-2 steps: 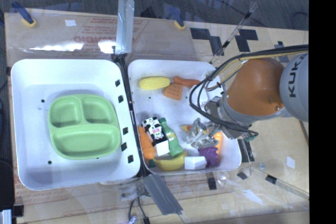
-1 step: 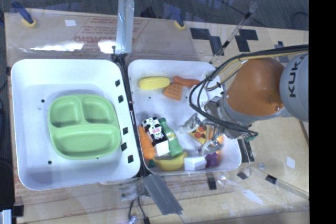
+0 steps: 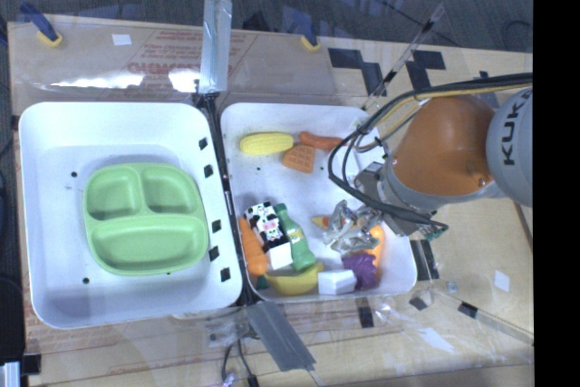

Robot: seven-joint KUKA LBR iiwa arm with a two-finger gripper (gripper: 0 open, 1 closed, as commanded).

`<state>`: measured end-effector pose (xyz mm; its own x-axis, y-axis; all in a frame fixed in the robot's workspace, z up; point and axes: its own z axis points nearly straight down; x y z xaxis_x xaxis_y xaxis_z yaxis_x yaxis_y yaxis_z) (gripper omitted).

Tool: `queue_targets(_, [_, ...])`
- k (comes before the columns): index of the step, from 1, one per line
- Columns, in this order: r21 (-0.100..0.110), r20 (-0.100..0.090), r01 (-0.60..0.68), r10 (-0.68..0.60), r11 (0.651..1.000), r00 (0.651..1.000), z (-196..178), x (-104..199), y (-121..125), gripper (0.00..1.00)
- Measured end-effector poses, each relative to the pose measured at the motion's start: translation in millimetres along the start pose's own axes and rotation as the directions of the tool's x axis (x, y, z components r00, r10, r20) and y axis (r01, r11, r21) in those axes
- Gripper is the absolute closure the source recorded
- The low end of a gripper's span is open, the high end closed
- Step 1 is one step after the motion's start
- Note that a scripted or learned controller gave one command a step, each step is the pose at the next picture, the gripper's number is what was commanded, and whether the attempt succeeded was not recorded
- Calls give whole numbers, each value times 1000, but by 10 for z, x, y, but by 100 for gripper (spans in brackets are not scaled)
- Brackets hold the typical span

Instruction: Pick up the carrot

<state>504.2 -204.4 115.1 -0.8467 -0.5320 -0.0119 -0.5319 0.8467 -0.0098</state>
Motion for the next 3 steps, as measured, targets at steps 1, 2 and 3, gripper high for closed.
queue_targets(1, [0,0,1,-1,1000,1000,1,-1,1,0])
queue_targets(2, [3,4,8,-8,1000,1000,-101,-33,6,100])
queue_targets(3, [3,4,8,-8,1000,1000,-100,-33,7,0])
